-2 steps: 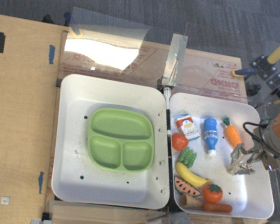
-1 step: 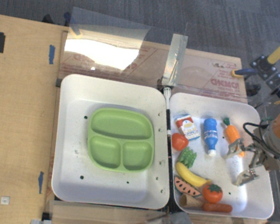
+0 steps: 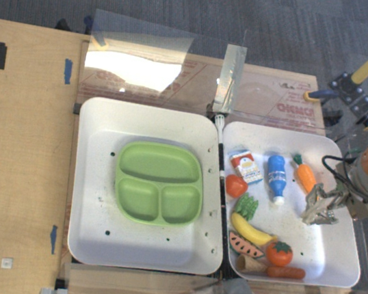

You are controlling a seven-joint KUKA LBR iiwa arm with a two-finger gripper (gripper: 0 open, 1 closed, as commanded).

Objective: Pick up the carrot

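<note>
Your gripper (image 3: 319, 209): fingers apart, holding nothing | over right bin (image 3: 337, 271), near right edge | carrot (image 3: 304, 174): just beside, toward back edge

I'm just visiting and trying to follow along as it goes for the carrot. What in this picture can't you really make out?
- Gripper: small, metallic and blurred in the camera view, beside the carrot; its grip cannot be judged.
- Arm: cut off by the right edge.
- Small carton: its print is too small to read.
- Brown item at the right bin's front: partly covered by the watermelon slice and tomato; unidentifiable.
</note>
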